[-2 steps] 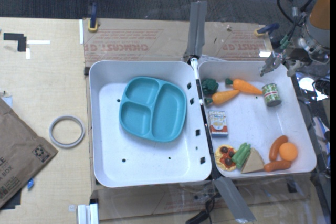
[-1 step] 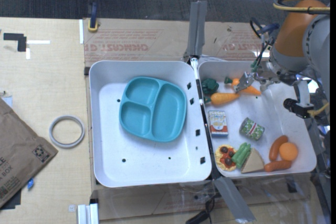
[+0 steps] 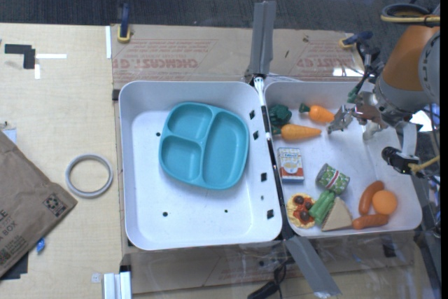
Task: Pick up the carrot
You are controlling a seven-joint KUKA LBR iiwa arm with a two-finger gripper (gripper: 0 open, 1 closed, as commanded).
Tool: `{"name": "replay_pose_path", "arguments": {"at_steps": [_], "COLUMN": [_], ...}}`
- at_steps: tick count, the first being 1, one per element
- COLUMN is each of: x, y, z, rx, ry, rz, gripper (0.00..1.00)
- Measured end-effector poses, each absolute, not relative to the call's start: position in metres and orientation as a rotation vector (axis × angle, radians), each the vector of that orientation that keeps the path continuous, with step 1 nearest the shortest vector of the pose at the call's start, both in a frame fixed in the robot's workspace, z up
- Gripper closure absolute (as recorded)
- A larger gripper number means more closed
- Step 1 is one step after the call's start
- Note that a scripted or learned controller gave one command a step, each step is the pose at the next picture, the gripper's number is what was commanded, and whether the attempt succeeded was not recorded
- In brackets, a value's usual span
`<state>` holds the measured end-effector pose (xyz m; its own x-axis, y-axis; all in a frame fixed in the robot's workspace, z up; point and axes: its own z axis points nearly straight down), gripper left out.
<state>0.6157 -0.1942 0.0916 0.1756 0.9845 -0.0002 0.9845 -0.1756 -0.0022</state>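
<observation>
Your gripper (image 3: 348, 120) hangs over the upper part of the right bin (image 3: 413, 220), arm coming in from the right w/ its orange band showing; can't tell from this angle whether it's holding anything. The carrot (image 3: 301, 131) lies on its side near the bin's upper-left corner, just right of the broccoli (image 3: 281, 113) and below-left of a second small orange veg (image 3: 320, 114), apart from the gripper. Left bin (image 3: 133, 150) carries a teal divided plate (image 3: 205, 145), and a tape ring (image 3: 89, 174) sits on the bench to its left.
</observation>
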Motion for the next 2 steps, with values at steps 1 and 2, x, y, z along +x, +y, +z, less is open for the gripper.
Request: {"name": "replay_pose_path", "arguments": {"at_steps": [1,2], "x": [0.659,0.659], "y": [-0.130,-0.131], "z": [0.093,0.104], "rx": [-2.073,-2.070], "ry": [-2.363,-2.364], "rz": [0.000,0.006], "gripper": [0.00,1.00]}}
